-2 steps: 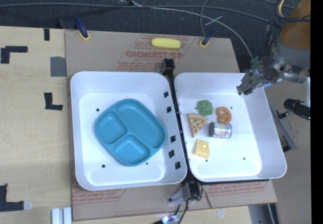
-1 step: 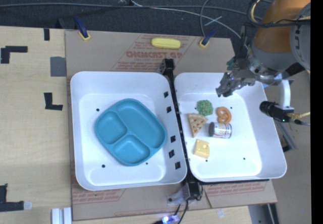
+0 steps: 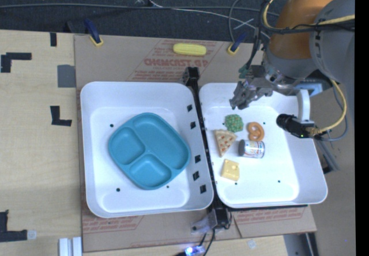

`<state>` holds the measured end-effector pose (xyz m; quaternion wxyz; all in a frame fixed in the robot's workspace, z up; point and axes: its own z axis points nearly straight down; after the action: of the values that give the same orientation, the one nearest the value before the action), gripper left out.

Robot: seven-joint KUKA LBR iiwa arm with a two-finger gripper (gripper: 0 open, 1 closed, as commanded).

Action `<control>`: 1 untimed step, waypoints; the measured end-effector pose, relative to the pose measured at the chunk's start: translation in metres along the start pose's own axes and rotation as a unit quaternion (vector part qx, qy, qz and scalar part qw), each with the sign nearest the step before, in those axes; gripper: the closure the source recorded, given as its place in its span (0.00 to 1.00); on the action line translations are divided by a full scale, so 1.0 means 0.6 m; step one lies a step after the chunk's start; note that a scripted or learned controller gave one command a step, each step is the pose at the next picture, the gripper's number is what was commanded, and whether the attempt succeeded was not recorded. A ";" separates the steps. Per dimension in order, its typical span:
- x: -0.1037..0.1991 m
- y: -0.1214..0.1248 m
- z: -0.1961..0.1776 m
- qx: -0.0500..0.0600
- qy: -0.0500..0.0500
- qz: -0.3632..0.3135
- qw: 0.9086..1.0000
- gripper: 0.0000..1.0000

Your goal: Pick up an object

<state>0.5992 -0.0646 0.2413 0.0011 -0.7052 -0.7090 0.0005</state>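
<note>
Approach step: gripper [image 3: 239, 101] above right bin [image 3: 300, 188], jaws' state not discernible, nothing held. Next: descend onto green broccoli piece [image 3: 233, 121].

One fixed overhead camera looks slantwise down on both white bins [image 3: 92, 151].

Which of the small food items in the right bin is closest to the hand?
The green broccoli piece. It lies just below the hand, while the pretzel, pizza slice, can and cheese lie farther away.
</note>
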 end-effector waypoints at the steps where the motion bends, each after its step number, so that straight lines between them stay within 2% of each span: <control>1: 0.080 0.018 -0.003 -0.001 0.000 0.000 1.000 1.00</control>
<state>0.6098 -0.0163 0.2433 0.0006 -0.7050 -0.7092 0.0000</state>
